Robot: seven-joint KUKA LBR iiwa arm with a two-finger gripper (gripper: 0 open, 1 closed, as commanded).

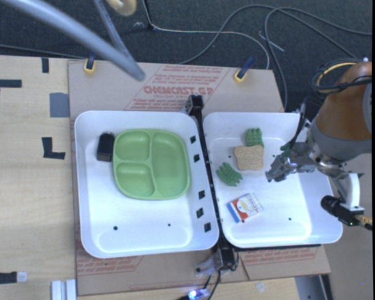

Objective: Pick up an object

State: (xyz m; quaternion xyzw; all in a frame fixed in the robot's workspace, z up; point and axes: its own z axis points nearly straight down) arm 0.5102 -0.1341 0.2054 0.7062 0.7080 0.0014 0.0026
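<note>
Objects for picking lie in the right bin (300, 227), right of the frame's centre: a tan sponge-like block (249, 158) near the bin's upper middle, a small green toy (254, 137) just above it and touching its top edge, a second green toy (229, 174) just left and below the block, and a small red, white and blue carton (245, 207) lower down, apart from the rest. The gripper (276, 170) hangs over the right bin, just right of the block, at the end of the grey arm (340, 120) that comes in from the right edge. Whether its pincer is apart or together I cannot tell; nothing shows between its tips. In the left bin (144, 236), a green divided plate (152, 164) fills the middle, and a small black object (105, 147) sits touching the plate's left rim. Both bins rest on a sheet of brown cardboard (175, 83).
</note>
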